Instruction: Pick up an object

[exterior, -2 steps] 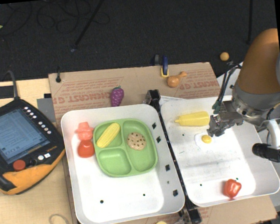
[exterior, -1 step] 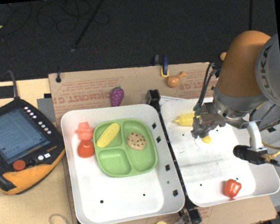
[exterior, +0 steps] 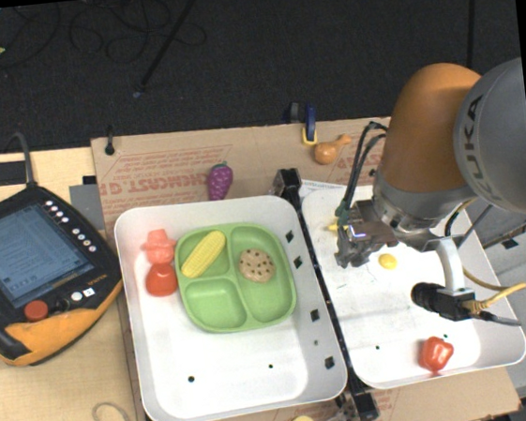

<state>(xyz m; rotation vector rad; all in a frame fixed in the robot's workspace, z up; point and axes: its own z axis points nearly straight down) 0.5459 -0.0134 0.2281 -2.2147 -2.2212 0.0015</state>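
Yellow is your cue — the small yellow piece (exterior: 387, 260) lies on the white floor of the right bin (exterior: 506, 356), just right of the gripper (exterior: 350, 247) at frame centre-right, near enough that a short shift right covers it. You cannot tell the jaw opening from here — the wrist hides it

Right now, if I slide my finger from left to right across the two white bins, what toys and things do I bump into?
Red-and-pink toy → yellow corn in the green tray → cookie → the robot's pincer → small yellow piece → red pepper.
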